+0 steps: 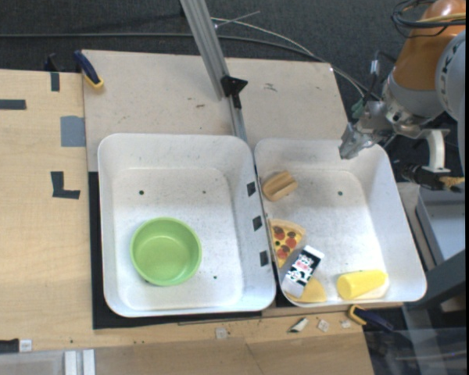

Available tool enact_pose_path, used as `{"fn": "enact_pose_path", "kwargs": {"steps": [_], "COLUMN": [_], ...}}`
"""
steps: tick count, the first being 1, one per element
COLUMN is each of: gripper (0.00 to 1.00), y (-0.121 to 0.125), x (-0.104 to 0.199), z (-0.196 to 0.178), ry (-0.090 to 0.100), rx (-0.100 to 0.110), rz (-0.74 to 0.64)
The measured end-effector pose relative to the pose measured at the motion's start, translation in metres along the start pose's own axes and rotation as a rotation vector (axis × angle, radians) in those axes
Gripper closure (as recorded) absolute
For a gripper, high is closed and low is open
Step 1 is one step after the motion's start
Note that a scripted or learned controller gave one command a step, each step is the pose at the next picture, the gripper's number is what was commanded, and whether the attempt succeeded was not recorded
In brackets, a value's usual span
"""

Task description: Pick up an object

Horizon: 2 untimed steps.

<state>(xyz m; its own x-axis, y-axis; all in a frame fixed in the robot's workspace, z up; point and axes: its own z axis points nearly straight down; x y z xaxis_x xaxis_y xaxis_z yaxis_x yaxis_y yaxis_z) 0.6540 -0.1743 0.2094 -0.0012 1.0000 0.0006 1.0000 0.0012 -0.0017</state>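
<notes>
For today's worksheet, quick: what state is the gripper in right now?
Gripper: cannot be told; it hangs over the right bin's far corner, with no object visibly held.

Two white bins side by side on bench. Left bin [113, 209]: green bowl [166, 250] near its front-left corner. Right bin [391, 209]: tan bread-like piece [279, 184] near back-left; pizza slice [286, 239] along left wall; black-and-white packet [302, 266] just in front of the pizza slice, touching a yellow wedge [314, 291]; yellow block [362, 284] near front-right corner. Gripper [352, 146] over right bin's back-right rim, nothing visible between its tips. Grey pole [207, 37] slants behind the bins.
</notes>
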Motion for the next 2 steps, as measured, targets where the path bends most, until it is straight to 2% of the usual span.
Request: {"fn": "enact_pose_path", "kwargs": {"steps": [1,2], "gripper": [0.00,0.00], "y": [0.000,-0.001], "x": [0.000,0.010], "z": [0.000,0.053], "ry": [0.000,0.000], "rx": [0.000,0.007], "rz": [0.000,-0.001]}}
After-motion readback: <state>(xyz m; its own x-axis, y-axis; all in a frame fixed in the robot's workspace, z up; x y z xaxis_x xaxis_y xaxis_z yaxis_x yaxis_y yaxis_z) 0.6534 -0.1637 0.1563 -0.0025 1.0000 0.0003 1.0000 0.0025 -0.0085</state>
